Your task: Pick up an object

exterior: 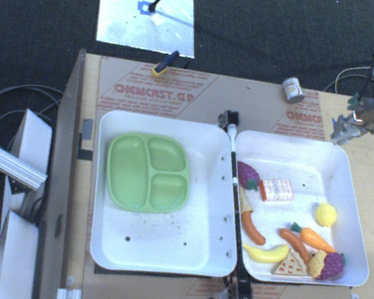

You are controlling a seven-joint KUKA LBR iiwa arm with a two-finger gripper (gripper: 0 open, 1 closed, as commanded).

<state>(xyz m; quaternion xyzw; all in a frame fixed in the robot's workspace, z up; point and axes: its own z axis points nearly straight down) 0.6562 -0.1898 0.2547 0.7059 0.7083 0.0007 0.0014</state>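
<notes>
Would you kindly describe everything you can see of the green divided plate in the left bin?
The green plate is a pale green, plastic-looking tray with rounded corners and a raised rim. Ridges split it into three compartments: one long section on its left and two smaller ones stacked on its right. It lies flat and upright on the floor of the left bin, toward the bin's upper left, slightly rotated. Nothing rests in it, and it touches only the bin floor.

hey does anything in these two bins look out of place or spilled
Mostly tidy. The green tray sits flat in the left bin, with dark specks scattered below it. One small can lies outside both bins on the cardboard.
</notes>
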